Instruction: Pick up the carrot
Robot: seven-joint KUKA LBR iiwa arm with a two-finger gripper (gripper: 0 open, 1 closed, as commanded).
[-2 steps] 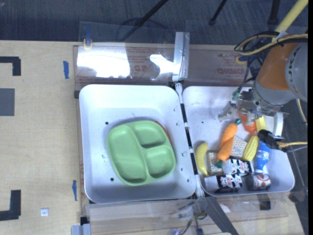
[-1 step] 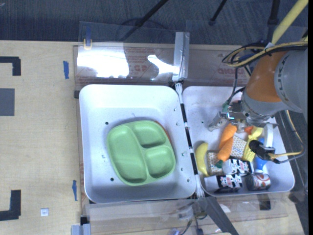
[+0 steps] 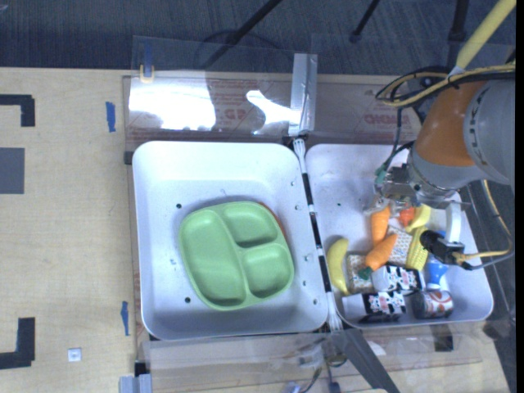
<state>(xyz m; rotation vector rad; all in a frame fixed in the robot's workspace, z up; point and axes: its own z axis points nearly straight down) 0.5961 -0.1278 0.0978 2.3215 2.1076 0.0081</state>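
The orange carrot (image 3: 378,234) lies in the right bin (image 3: 336,170), near its middle, partly overlapped by a small printed packet (image 3: 395,247). My gripper (image 3: 399,196) hangs just above and right of the carrot's upper end, among the clutter. Above it, the grey arm with its orange band (image 3: 446,129) comes in from the right. The wrist body hides the fingertips, and I see nothing plainly held between them.
A green divided plate (image 3: 237,254) lies in the left bin (image 3: 164,178). Around the carrot are a banana (image 3: 336,262), a yellow object (image 3: 418,247), a blue item (image 3: 438,270), a black-and-white carton (image 3: 388,290) and a can (image 3: 434,302). Cables trail at the right.
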